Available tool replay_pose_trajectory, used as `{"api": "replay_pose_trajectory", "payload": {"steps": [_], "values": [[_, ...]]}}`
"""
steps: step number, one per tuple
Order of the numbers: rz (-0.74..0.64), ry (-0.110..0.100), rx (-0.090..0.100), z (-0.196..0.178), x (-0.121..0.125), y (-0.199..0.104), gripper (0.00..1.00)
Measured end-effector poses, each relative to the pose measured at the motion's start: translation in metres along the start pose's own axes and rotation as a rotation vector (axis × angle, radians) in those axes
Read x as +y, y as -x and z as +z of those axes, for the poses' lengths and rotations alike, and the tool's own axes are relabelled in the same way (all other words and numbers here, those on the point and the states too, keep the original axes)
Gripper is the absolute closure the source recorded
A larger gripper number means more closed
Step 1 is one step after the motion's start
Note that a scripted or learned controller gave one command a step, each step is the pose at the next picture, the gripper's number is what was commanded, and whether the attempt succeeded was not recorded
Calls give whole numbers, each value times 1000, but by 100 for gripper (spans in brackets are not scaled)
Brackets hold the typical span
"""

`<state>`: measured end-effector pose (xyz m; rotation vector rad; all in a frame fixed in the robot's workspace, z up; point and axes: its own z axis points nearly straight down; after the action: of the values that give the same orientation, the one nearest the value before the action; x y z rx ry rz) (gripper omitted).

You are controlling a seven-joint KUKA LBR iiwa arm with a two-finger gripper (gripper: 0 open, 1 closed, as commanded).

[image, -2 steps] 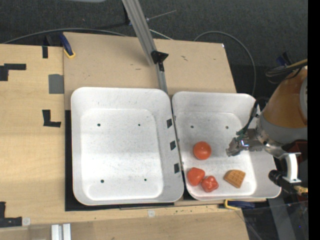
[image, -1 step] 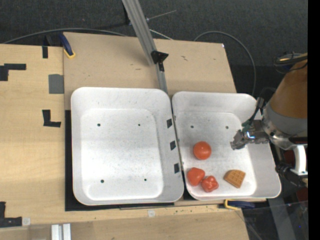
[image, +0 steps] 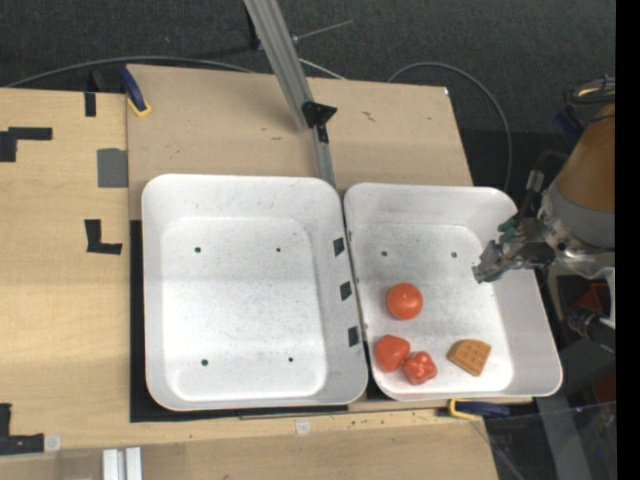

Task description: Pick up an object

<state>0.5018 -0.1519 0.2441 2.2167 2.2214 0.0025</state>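
Red tomato sits apart from its neighbours; gripper, finger state impossible to tell, should centre above it before descending.

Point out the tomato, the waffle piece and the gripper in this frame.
tomato (image: 404, 301), camera view, centre of its round top.
waffle piece (image: 469, 356), camera view, middle of its ridged face.
gripper (image: 487, 268), camera view, at its dark fingertips over the right bin's right side.
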Motion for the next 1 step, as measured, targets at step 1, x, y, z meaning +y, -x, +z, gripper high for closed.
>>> {"api": "replay_pose_trajectory", "payload": {"steps": [1], "values": [[-3, -4, 2, -1, -4, -45, 100]]}}
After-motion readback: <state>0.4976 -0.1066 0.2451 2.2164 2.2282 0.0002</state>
